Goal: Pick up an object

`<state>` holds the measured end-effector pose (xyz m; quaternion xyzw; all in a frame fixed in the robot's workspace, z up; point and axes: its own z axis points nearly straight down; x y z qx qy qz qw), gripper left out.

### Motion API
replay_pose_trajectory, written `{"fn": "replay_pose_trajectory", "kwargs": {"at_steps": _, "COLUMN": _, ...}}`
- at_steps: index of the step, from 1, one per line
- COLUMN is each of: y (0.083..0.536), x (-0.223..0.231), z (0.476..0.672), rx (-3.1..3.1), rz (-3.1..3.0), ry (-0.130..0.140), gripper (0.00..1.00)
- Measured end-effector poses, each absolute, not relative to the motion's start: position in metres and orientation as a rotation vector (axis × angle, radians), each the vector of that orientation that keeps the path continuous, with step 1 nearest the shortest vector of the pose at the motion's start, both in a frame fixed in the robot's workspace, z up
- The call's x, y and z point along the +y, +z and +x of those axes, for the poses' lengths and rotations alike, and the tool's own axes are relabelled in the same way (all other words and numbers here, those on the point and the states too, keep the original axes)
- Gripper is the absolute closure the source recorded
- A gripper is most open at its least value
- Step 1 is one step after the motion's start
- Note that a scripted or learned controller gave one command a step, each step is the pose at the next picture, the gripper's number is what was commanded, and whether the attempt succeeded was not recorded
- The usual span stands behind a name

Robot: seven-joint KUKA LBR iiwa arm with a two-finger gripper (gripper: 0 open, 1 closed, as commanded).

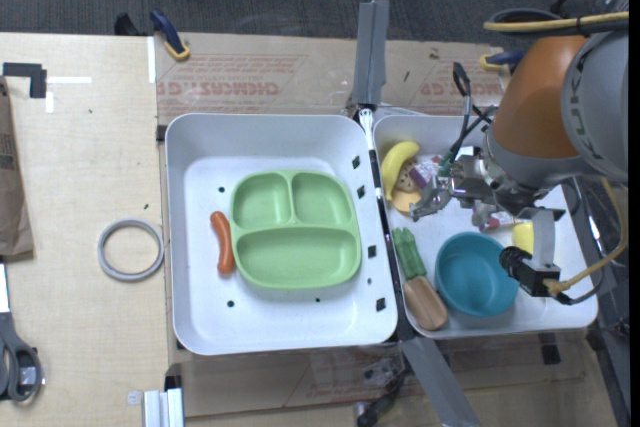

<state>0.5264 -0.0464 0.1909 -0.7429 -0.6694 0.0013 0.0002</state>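
- Camera view looks down at a slant on a desk carrying two white bins side by side.
- The left bin holds a green tray with three compartments, lying flat near the middle.
- An orange sausage lies on the bin floor just beside the tray's left edge.
- The right bin holds a banana near its upper left corner, curved and lying flat.
- A small toy with a pale face sits just below the banana, touching or nearly touching it.
- A green brush with a wooden handle lies along the left wall of the right bin, handle toward the near edge.
- A blue bowl stands upright in the lower part of that bin, just right of the brush.
- A small yellow item shows just above the bowl's right rim.
- The arm reaches in from the right, its orange band over the right bin.
- The gripper hangs low over the right bin, between the toy and the bowl.
- Its fingers point left toward the toy; whether they are wide or narrow cannot be told, and nothing is clearly seen between them.
- A grey ring lies on the desk left of the bins.
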Motion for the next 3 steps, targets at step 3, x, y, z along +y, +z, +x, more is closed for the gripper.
{"fn": "replay_pose_trajectory", "kwargs": {"at_steps": 3, "y": 0.136, "x": -0.116, "z": 0.499, "rx": -2.343, "rz": -2.091, "ry": 0.004, "gripper": 0.00}}
